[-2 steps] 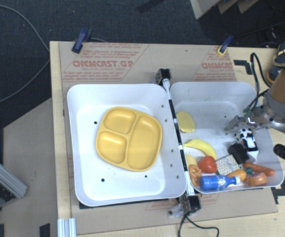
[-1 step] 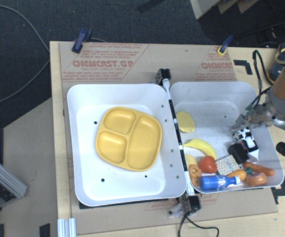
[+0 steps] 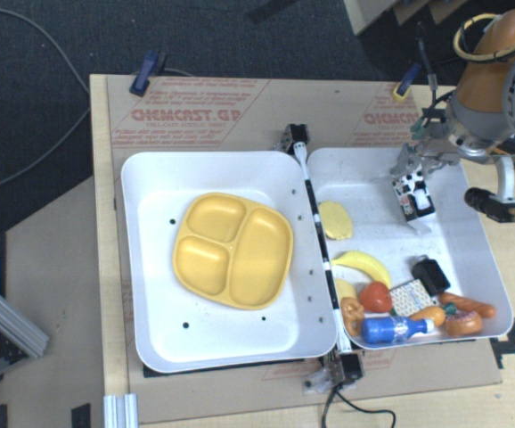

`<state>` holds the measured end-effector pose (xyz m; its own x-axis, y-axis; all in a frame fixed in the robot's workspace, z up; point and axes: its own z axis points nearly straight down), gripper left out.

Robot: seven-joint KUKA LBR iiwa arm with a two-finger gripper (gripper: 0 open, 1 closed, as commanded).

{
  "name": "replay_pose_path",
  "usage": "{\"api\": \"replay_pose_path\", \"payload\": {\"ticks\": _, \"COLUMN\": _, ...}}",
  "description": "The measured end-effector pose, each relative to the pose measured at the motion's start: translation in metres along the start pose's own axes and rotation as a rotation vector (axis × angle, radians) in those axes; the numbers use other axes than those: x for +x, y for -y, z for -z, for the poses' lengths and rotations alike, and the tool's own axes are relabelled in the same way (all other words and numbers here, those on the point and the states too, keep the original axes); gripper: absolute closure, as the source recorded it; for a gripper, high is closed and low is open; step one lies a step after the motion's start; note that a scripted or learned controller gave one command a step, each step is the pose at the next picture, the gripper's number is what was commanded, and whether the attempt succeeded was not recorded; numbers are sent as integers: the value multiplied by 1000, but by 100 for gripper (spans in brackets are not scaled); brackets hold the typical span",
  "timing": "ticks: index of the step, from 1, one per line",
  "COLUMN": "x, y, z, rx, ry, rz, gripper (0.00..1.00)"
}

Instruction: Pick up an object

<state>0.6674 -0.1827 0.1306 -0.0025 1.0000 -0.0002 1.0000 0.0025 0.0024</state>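
Note:
My gripper hangs low over the far part of the right bin, above bare white floor. It is apart from the objects. A pale yellow disc lies to its left by the divider. Nearer the front lie a banana, a red tomato, a black block, a checked white piece, a blue bottle and orange toy food. A yellow divided plate fills the middle of the left bin.
The grey arm with its orange band reaches in from the upper right. Blue clamps grip the bench's far edge. A black clip sits where the two bins meet. The objects crowd the right bin's front corner.

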Motion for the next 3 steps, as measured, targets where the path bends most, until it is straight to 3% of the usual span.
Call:
{"api": "replay_pose_path", "payload": {"ticks": 1, "x": 44, "y": 6, "z": 16, "rx": 3, "ry": -1, "rz": -1, "gripper": 100}}
{"api": "replay_pose_path", "payload": {"ticks": 2, "x": 121, "y": 0, "z": 55, "rx": 0, "ry": 0, "rz": -1, "gripper": 100}}
{"api": "replay_pose_path", "payload": {"ticks": 3, "x": 157, "y": 70, "z": 87, "rx": 4, "ry": -1, "rz": -2, "gripper": 100}}
